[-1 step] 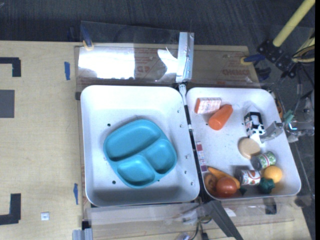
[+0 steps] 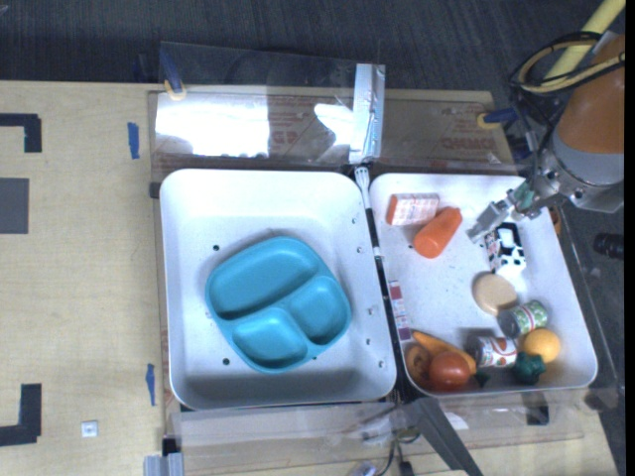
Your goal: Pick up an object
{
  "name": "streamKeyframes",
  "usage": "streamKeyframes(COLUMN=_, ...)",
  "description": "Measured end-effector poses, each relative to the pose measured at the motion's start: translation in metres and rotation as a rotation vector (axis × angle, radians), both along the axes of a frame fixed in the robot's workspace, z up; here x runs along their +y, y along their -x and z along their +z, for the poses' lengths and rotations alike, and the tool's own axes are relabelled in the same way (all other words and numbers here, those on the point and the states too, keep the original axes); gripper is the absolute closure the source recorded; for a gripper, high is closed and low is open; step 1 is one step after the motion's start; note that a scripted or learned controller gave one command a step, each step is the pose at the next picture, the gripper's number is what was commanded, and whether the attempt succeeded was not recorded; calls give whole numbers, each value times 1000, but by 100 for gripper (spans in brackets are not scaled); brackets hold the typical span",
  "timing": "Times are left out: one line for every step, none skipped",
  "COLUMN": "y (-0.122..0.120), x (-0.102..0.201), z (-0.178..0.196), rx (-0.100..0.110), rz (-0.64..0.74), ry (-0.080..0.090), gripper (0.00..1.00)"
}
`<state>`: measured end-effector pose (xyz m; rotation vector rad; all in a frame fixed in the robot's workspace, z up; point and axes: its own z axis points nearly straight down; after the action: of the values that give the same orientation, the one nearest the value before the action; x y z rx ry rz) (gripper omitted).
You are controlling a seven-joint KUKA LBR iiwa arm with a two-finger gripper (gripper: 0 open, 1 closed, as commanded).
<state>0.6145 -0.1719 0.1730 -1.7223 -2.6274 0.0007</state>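
Carrot (image 2: 438, 233) tilted, tip upper right

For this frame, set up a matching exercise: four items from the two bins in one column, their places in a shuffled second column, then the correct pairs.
Items:
1. blue divided plate
2. orange carrot-shaped toy
3. black-and-white cow toy
4. red tomato toy

Places:
A. right bin, near front edge
B. left bin, middle
C. right bin, just below the gripper
D. right bin, upper left, beside the small pink box

Pairs: 1-B, 2-D, 3-C, 4-A
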Motion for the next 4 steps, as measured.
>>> streamKeyframes(y=-19, x=-19, z=-66, rx=-5, rz=95, ry=2, gripper=0)
streamKeyframes(y=14, x=43, z=-87, rx=-4, rz=260, ry=0, gripper=0)
streamKeyframes(y=12, x=42, z=-78, rx=-10, rz=257, ry=1, gripper=100)
streamKeyframes(y=13, x=39, z=-87, rx=-5, rz=70, ry=-1, gripper=100)
